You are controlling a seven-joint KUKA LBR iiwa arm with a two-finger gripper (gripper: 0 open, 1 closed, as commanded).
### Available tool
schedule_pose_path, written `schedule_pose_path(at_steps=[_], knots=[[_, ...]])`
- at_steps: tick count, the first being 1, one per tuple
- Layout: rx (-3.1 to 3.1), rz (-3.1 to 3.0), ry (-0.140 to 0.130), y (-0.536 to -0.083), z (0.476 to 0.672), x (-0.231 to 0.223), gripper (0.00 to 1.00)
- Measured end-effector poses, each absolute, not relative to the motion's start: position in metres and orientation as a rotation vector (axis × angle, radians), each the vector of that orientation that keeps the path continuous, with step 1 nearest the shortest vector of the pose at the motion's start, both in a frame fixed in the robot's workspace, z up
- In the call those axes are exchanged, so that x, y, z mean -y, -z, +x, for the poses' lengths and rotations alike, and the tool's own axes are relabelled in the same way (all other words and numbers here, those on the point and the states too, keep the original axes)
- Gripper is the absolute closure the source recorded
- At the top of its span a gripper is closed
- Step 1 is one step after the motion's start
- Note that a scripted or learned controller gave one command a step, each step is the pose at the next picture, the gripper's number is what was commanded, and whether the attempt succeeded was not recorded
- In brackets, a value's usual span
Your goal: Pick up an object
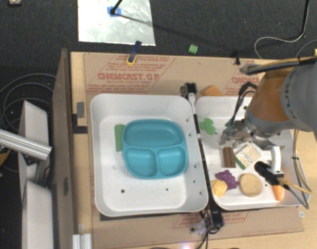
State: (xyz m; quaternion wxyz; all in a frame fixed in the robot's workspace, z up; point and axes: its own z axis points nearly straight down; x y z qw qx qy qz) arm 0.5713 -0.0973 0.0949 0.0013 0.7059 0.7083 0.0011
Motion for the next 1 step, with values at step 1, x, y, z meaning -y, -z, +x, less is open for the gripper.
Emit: schedule_pose_path(at_steps=[1], knots=[[-2.228, 2.205, -0.013, -0.235, 0.5873, 0.0281, 1.0]])
